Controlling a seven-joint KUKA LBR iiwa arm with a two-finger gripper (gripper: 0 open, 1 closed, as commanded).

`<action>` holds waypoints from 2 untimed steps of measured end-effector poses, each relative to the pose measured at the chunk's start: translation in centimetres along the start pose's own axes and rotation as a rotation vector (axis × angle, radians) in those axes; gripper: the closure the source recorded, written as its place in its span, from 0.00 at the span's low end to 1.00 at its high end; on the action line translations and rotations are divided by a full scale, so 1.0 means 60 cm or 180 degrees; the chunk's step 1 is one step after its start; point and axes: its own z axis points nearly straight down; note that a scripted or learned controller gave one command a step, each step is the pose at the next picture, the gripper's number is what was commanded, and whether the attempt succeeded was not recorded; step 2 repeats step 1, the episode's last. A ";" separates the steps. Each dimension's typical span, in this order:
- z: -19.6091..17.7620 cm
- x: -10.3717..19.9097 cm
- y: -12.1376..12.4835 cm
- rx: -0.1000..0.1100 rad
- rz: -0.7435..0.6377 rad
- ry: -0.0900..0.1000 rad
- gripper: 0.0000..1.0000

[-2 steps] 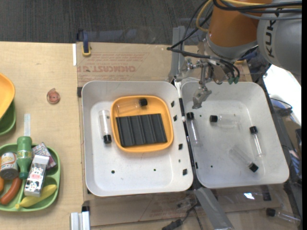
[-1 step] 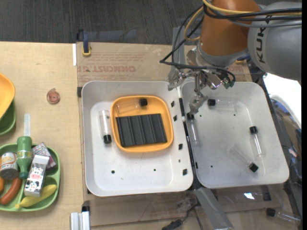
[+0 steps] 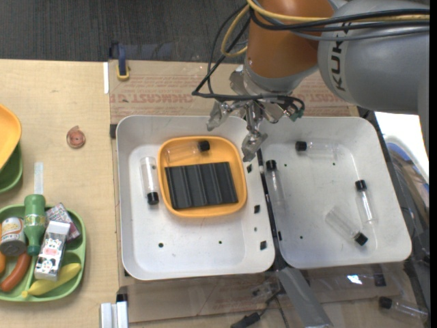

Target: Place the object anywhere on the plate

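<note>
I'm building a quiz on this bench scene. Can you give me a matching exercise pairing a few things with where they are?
Things:
1. orange plate
2. black ridged block
3. gripper
4. green tray

Places:
A. on the wooden table left of both bins
B. in the left bin
C. lying on the plate
D. above the seam between the two bins

Pairs: 1-B, 2-C, 3-D, 4-A

Fixed overhead camera; slanted down on bins (image 3: pixel 130 203).
</note>
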 end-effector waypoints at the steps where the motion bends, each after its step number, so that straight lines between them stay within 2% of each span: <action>1: -0.012 -0.051 0.057 0.0000 -0.0327 0.0000 0.00; 2: -0.012 -0.051 0.057 0.0000 -0.0327 0.0000 0.00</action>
